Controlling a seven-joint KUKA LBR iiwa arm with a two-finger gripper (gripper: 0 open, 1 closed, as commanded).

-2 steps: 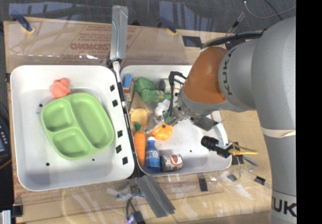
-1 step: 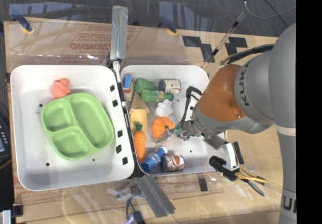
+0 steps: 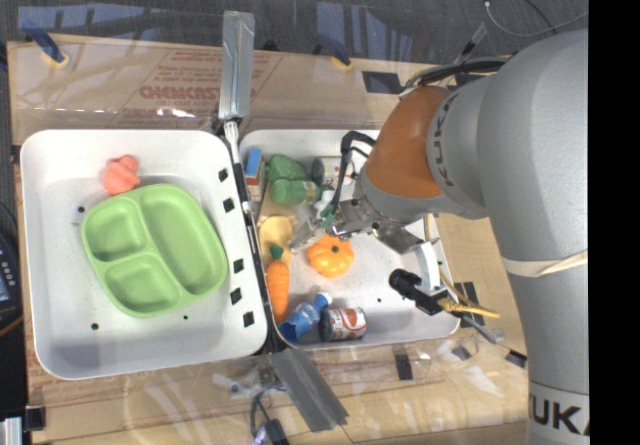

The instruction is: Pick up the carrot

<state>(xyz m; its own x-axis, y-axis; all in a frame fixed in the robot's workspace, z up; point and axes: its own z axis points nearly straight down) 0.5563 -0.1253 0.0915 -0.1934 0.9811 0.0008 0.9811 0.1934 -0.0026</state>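
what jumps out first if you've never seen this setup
The big grey arm with its orange band fills the right side, reaching down into the cluttered right bin. There an orange pumpkin and the carrot catch the eye. In the left bin lies a bright green divided plate.

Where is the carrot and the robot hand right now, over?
Gripper low in right bin, above pumpkin. Carrot lies by bin's left wall, untouched. Blue bottle touches carrot's lower end.

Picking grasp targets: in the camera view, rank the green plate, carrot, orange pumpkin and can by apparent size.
1. green plate, by far
2. carrot and orange pumpkin: look alike, not ranked
3. can, slightly smaller
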